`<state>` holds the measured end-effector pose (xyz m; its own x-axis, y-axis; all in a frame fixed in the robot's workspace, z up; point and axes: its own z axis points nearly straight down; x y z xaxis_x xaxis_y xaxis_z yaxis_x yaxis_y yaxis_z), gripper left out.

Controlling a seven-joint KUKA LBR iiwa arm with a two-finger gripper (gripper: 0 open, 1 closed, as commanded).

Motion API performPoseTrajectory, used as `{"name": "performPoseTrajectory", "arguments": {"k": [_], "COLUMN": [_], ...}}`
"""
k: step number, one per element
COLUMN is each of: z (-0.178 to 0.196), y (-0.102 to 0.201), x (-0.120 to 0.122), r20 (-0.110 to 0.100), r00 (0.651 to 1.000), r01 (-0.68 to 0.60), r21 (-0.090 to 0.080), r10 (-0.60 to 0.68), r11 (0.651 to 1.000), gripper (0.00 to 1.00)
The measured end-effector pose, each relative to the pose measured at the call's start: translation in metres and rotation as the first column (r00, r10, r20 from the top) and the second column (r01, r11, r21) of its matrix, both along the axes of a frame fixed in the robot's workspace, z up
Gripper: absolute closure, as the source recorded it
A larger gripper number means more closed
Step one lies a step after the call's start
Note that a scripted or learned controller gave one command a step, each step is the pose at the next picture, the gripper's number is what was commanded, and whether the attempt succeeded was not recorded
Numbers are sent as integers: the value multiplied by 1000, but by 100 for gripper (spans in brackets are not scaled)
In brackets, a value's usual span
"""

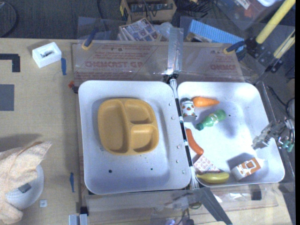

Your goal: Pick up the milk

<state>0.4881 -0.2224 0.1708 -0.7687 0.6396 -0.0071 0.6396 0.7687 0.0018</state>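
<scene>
Milk carton (246, 168) lay in the lower right corner of the right bin (243, 93), untouched.
Gripper (263, 138) hovered at the frame's right edge above the carton, apart from it; jaws too blurred, cannot tell their state. Banana (213, 176) lay just left of the carton, green bottle (210, 120) and carrot (205, 101) further up. Yellow divided plate (127, 125) sat in the left bin (93, 172).

The clear sheet (122, 62) behind the bins bears faint red lettering, roughly "CHEMCAST GP".
</scene>
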Motion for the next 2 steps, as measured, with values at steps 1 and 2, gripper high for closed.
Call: {"name": "performPoseTrajectory", "arguments": {"k": [1, 2], "z": [-11, -20], "y": [0, 0], "x": [5, -5], "r20": [-4, -4], "r00": [993, 982], "r01": [-114, -190], "r21": [2, 2], "r10": [114, 190], "r11": [993, 982], "gripper": [100, 100]}}
